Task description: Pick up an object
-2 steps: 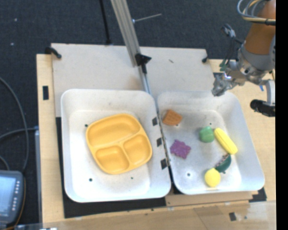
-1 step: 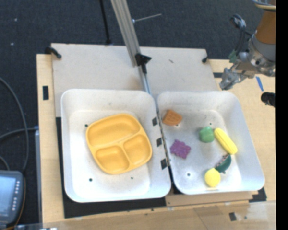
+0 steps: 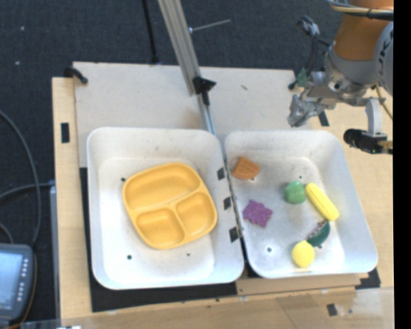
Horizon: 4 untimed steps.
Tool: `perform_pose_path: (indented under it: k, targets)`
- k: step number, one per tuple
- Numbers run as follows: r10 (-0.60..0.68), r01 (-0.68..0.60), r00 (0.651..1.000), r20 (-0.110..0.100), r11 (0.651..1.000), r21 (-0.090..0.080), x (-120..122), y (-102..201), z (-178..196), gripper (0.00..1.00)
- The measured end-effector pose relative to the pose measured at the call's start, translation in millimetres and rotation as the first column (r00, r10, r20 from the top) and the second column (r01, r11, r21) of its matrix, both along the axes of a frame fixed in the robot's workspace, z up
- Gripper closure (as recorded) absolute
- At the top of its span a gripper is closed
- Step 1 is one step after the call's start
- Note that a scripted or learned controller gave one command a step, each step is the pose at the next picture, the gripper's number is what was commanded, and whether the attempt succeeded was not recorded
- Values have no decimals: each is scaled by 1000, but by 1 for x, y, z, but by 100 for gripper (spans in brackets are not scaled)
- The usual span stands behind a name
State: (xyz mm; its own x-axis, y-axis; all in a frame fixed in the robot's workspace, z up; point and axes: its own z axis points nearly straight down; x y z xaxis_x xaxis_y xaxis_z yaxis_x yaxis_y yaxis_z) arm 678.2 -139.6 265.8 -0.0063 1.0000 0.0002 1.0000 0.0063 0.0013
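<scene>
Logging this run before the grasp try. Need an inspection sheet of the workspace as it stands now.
Surface: wooden bench bearing left white bin and right white bin.
Job's things: in right bin, orange block, purple flat piece, green round toy, yellow corn-like cylinder, yellow ball, dark green piece.
Clutter: yellow three-compartment plastic tray in left bin.
Grippers: gripper above right bin's far rim, holding nothing seen.
Cables: black cable on floor, left.
Surroundings: slanted aluminium pole; grey screen device.
</scene>
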Motion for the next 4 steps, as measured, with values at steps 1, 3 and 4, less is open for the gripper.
perform_pose_path:
  k: [1,3,4]
  targets:
    - [0,0,1000,-1,1000,0,4,60,2,100]
    - [0,0,1000,-3,1000,0,-4,167,-8,100]
    - [1,-1,1000,0,1000,1,0,220,-6,100]
